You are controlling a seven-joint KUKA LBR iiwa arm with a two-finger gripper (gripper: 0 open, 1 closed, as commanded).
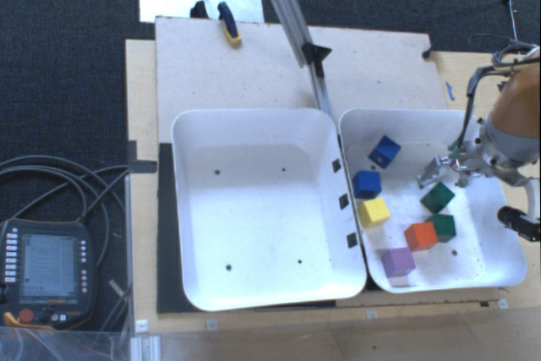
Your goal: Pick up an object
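The right bin (499,266) holds several small cubes. Two blue ones (385,151) (367,183) lie toward its back left, with a yellow cube (374,212) in front of them. An orange cube (420,236) touches a green cube (444,226), and a purple cube (398,262) lies near the front wall. Another green cube (437,198) sits mid-bin. My gripper (435,173) reaches in from the right, low over the bin, just behind and above this green cube. Nothing is visibly held.
The left bin (190,148) stands beside the right one. A slanted metal pole (287,4) crosses the board behind the bins. A teach pendant (46,270) and cables lie at the lower left. A blue-and-yellow tool (228,21) rests at the board's back edge.
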